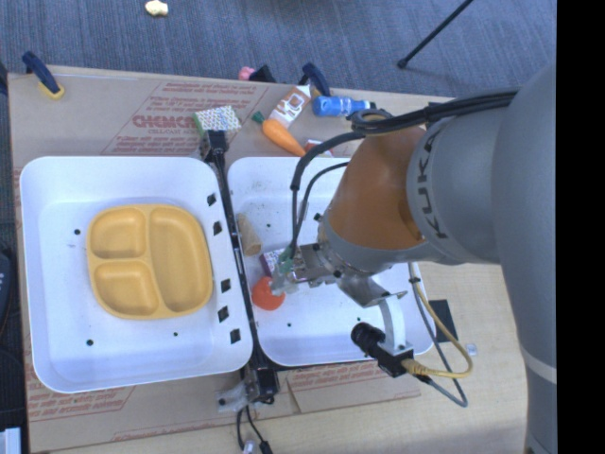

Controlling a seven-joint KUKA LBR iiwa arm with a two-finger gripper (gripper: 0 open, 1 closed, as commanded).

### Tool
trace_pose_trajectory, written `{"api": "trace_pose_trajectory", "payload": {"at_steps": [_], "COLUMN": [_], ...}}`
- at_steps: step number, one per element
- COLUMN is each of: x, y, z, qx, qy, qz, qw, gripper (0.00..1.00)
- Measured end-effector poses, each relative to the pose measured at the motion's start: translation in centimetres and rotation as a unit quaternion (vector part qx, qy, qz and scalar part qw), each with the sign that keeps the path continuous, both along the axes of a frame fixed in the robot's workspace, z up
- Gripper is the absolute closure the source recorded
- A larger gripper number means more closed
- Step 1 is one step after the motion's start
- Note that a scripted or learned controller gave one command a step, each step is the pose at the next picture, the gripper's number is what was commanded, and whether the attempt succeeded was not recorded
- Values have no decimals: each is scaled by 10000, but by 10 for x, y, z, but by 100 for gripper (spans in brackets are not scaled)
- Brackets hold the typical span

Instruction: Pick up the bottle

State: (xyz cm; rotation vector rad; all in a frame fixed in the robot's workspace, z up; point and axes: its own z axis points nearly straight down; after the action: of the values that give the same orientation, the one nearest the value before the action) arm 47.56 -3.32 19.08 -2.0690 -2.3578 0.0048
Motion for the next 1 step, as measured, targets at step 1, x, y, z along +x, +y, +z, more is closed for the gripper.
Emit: {"api": "trace_pose_trajectory", "payload": {"at_steps": [1], "x": [0], "y": [59], "z": [1], "qx": [-6], "qy": [-12], "qz": [-500], "qw": [9987], "gripper": [100]}}
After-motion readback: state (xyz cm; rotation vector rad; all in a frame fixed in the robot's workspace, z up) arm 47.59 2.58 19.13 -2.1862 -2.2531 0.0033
